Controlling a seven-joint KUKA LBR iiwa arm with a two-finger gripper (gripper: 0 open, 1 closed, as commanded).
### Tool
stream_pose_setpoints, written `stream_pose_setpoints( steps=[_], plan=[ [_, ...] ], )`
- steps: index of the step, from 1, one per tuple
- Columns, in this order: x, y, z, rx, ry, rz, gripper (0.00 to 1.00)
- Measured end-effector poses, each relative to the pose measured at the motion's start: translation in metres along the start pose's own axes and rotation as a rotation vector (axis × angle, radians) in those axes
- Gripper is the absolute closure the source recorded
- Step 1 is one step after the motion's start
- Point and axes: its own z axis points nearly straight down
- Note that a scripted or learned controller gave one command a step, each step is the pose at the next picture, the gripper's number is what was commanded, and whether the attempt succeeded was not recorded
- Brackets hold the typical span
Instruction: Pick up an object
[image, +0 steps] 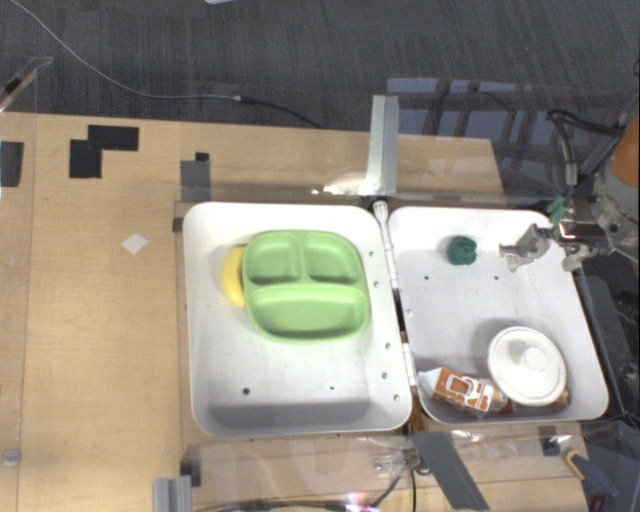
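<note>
The surface (90, 330) is light brown wood. Two white bins sit on it, side by side and touching in the middle. The left bin (215, 390) is on the left half and the right bin (430, 320) is next to it. A grey metal post (384, 145) stands just behind the place where the bins meet. Some black shapes (100, 148) are stuck flat on the wood near the far left corner. A small pale square (135, 242) lies on the wood to the left of the bins. Past the far edge of the wood is dark grey floor (300, 45), with a thin cable (150, 92) lying across it.
</note>
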Motion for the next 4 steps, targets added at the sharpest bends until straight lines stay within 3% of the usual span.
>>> stream_pose_setpoints(
  steps=[1, 2, 3, 4],
  plan=[
    [0.013, 0.053, 0.088, -0.001, 0.000, -0.304, 0.00],
    [0.025, 0.108, 0.140, -0.002, 0.000, -0.381, 0.00],
    [0.039, 0.057, 0.185, -0.005, -0.001, -0.388, 0.00],
    [0.044, 0.059, 0.116, -0.004, -0.001, -0.495, 0.00]
  ],
)
